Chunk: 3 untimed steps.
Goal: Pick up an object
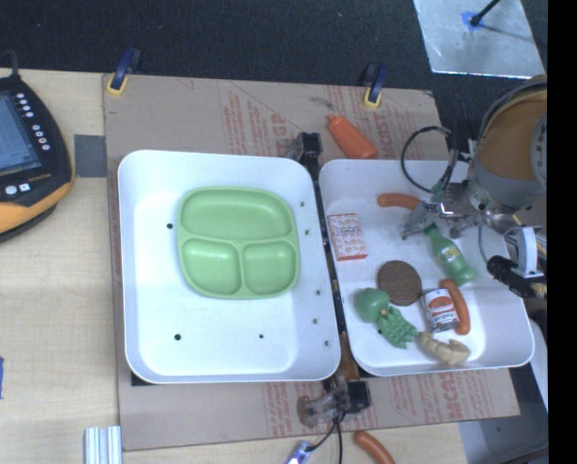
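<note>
Camera view. Two white bins side by side; left bin (153,346) carries a green tray (238,240). Right bin (501,351) carries the loose items: a sausage (397,200) at 12 o'clock, a green bottle (450,255) right of centre, a brown disc (399,278) mid-bin, a card (347,236) at 9, a small can (441,309) with a second sausage (459,305) touching it at 4, green toys (385,315) and a tan piece (445,348) toward 6. Arm enters from 3 o'clock; gripper (433,217) sits low over the bin's upper middle, fingers splayed wide, nothing between them. Bottle is the nearest thing, just at 5 o'clock from the jaws, long axis running 11 to 5. Top sausage lies just at 10 to 11, long axis 9 to 3. My read: bottle is the likelier target, calling for a short shift toward 5 and jaws set across its axis. No grasp yet.
</note>
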Motion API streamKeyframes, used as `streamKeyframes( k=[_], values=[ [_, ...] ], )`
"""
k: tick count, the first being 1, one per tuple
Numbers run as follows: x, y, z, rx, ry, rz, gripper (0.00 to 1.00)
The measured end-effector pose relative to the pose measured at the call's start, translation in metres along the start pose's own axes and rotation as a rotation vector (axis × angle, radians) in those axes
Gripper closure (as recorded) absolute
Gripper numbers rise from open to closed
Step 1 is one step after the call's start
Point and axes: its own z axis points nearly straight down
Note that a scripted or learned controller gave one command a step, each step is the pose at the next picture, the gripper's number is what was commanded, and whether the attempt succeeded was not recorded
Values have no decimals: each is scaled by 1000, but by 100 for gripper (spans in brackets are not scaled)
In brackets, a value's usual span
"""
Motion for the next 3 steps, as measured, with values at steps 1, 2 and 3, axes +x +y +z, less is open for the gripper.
streamKeyframes(
  k=[1,2,3],
  values=[
    [47,-45,0,1,-1,-3,0],
    [45,-45,-10,2,-2,-4,100],
    [45,-45,-10,3,-3,-5,0]
  ],
)
